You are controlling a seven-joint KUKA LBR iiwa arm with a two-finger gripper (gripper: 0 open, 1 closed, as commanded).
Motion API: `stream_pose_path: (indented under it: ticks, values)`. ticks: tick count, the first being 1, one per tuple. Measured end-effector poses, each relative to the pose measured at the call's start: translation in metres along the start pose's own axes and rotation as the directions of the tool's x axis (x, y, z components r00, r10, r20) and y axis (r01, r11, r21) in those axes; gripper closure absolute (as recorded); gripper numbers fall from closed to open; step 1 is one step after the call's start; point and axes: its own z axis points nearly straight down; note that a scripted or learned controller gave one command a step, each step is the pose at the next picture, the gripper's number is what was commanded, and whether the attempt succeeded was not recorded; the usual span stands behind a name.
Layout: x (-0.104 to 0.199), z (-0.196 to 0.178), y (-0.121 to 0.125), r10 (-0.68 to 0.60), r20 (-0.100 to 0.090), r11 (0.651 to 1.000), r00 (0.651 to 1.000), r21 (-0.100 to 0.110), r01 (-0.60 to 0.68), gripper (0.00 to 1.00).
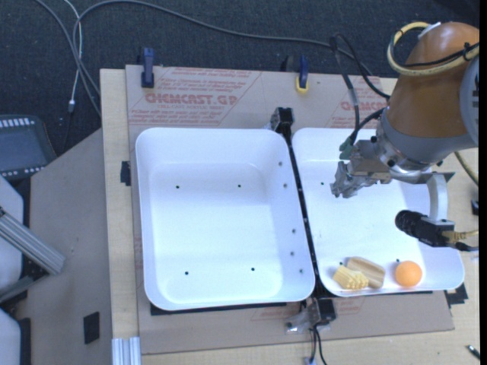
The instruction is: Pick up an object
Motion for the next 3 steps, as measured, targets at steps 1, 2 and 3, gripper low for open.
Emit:
stream_pose_path:
  ticks: [1, 2, 3]
  values:
    - [0.032, 0.020, 0.003, 0.001, 0.001, 1.000, 1.000, 0.001, -0.001, 1.00]
    - [0.069, 0.037, -0.015, 0.001, 0.001, 1.000, 1.000, 0.001, -0.001, 1.00]
    - [0.107, 0.057, -0.016, 0.001, 0.001, 1.000, 1.000, 0.002, -0.001, 1.00]
